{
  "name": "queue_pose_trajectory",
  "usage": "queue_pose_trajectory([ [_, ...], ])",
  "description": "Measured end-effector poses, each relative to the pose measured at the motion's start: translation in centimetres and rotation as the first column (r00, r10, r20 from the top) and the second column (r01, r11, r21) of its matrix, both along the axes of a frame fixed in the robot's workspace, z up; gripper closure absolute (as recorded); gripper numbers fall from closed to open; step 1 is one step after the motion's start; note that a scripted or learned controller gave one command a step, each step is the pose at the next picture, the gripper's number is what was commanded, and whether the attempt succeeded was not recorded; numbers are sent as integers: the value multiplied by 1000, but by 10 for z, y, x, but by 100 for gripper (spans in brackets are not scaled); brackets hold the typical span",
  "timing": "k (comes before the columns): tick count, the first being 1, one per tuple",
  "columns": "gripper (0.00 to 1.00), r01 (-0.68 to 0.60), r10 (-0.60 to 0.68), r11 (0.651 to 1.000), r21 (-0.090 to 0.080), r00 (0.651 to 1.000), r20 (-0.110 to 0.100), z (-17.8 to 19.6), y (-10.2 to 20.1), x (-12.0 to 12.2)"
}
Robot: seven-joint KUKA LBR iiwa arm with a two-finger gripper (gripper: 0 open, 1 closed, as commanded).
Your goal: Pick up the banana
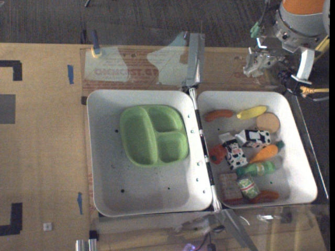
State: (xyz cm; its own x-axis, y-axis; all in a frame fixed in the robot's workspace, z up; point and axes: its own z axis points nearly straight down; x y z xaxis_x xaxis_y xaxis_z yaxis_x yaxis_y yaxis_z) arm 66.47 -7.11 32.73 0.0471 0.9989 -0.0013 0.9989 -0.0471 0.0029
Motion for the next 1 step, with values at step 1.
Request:
queue_pose_trajectory([
  [1,0,0,0,1000,0,1000,-1,-1,0,0],
])
